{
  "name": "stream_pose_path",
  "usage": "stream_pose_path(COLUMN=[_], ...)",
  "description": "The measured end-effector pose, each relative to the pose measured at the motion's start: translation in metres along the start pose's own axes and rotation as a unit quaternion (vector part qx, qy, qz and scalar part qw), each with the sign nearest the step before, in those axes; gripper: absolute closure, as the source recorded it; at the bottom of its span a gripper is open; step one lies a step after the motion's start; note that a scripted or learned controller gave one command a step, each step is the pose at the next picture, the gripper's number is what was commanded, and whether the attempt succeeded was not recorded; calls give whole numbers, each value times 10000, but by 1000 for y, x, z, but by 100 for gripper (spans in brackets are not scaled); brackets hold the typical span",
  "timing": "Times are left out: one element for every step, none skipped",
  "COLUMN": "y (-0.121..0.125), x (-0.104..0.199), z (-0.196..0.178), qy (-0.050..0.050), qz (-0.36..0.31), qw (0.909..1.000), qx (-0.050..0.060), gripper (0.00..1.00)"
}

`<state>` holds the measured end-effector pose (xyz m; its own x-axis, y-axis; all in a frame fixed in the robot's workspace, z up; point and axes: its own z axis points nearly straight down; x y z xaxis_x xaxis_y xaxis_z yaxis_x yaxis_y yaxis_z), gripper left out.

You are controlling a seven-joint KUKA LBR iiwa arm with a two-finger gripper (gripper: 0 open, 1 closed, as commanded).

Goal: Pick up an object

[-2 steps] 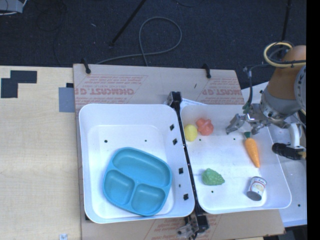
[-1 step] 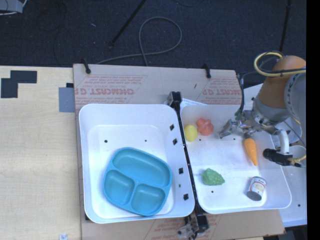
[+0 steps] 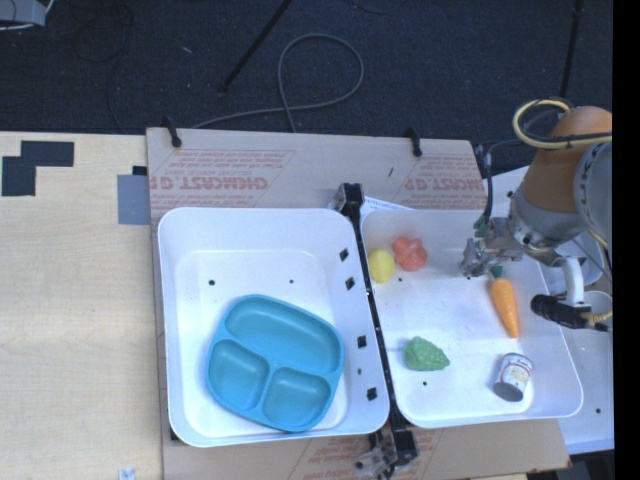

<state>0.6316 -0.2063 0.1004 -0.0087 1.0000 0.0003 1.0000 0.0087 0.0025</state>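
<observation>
The right bin (image 3: 455, 303) holds several small items. A yellow lemon-like piece (image 3: 381, 264) lies beside a pink-orange piece (image 3: 409, 253) at its back left. An orange carrot (image 3: 505, 306) lies at the right, a green leafy piece (image 3: 426, 354) sits near the middle front, and a small can (image 3: 514, 376) lies on its side at the front right. My gripper (image 3: 481, 259) hangs over the bin's back right, just up and left of the carrot's top end. Nothing shows held in it.
The left bin (image 3: 190, 248) holds a blue divided plate (image 3: 275, 361). A black divider (image 3: 362, 308) runs between the bins. The arm's orange band (image 3: 570, 128) and grey body stand at the right edge. Cardboard (image 3: 300, 173) lies behind the bins.
</observation>
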Motion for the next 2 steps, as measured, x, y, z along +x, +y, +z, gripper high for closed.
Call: stream_pose_path(y=[2,9], x=[-3,-5], z=[-64,-127], qy=[-11,-12], qz=[30,31], qw=[10000,10000], qx=[-11,-15], gripper=[100,100])
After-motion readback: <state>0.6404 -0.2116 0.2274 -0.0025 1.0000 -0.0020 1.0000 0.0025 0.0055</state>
